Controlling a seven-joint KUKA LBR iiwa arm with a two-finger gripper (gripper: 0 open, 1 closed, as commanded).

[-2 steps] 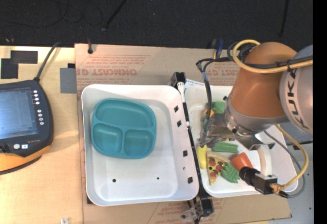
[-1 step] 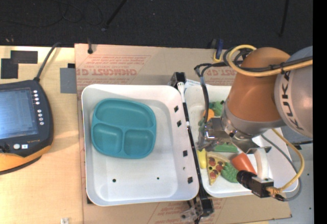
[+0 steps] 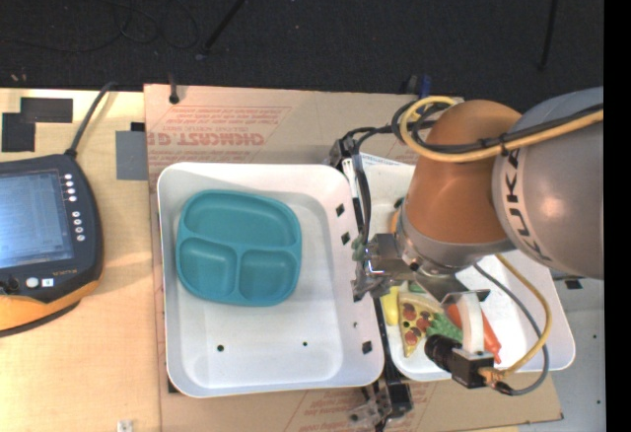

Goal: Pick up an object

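Sitting in two white bins (image 3: 197, 341): one teal plate (image 3: 238, 247), several toys (image 3: 424, 320).

We see the arm (image 3: 532, 193) reaching in from the right, its orange wrist band (image 3: 458, 174) angled downward, hiding the gripper.

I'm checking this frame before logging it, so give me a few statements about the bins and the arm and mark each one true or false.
1. The teal plastic divided tray lies in the left white bin. True.
2. The tray has five compartments. False: three.
3. The grey arm with the orange band hangs over the right white bin. True.
4. The slice-shaped toy pizza sits in the left bin. False: it lies in the right bin, beneath the arm.
5. The handheld screen pendant sits right of both bins. False: left.
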